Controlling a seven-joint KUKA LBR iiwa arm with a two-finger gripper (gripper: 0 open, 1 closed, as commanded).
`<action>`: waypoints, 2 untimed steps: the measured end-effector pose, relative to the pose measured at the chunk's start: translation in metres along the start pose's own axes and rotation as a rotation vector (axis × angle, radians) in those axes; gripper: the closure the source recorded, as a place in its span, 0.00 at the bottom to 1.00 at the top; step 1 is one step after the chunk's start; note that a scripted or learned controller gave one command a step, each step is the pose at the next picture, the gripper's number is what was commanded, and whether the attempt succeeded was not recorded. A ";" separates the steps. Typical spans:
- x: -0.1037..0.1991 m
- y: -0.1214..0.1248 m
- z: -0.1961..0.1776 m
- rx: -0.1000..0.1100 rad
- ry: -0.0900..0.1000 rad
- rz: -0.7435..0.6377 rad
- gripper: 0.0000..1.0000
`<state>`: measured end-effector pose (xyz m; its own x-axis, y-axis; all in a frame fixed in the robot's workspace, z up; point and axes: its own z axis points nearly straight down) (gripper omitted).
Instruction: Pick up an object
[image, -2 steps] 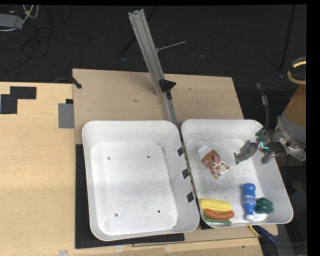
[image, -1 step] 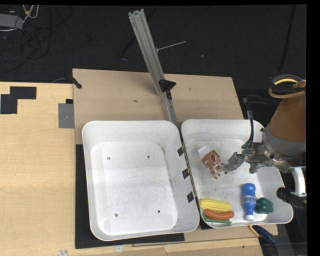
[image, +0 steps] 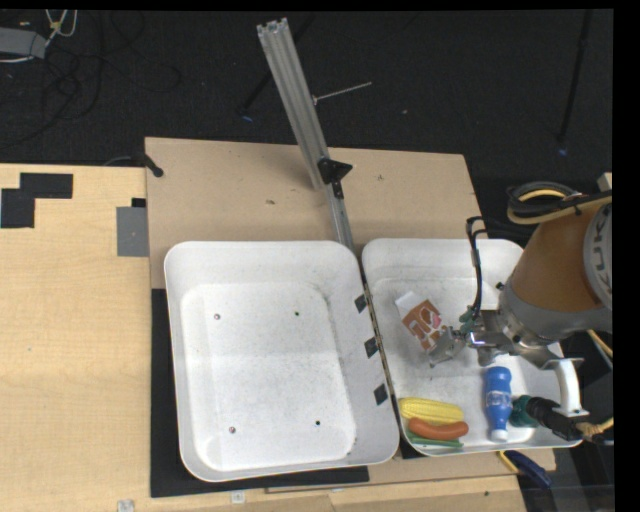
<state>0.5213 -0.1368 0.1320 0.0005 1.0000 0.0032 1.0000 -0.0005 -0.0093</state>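
My gripper (image: 443, 347) is low inside the right bin (image: 440, 258), reaching in from the right under the orange wrist band (image: 557, 272). Its tip sits just below and to the right of a small red-brown and white packet (image: 420, 317), very close to it; contact is unclear. Toward the bin's front edge lie a yellow corn-like piece (image: 432, 409) and an orange-red piece (image: 438, 430) side by side. A blue bottle (image: 497, 399) stands to the right of them, below the wrist. A dark green object (image: 532, 410) lies beside the bottle.
The left bin (image: 262, 355) lies beside the right one, with black clips (image: 369, 346) along the shared rim. A slanted metal rail (image: 300, 105) rises behind the bins. A white handle-like part (image: 570, 386) sits at the right bin's right edge.
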 end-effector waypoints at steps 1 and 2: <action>0.000 0.001 0.041 -0.008 -0.003 0.002 0.00; -0.001 0.000 0.030 -0.007 -0.001 0.008 1.00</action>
<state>0.5214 -0.1374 0.1022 0.0084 1.0000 0.0021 1.0000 -0.0084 -0.0020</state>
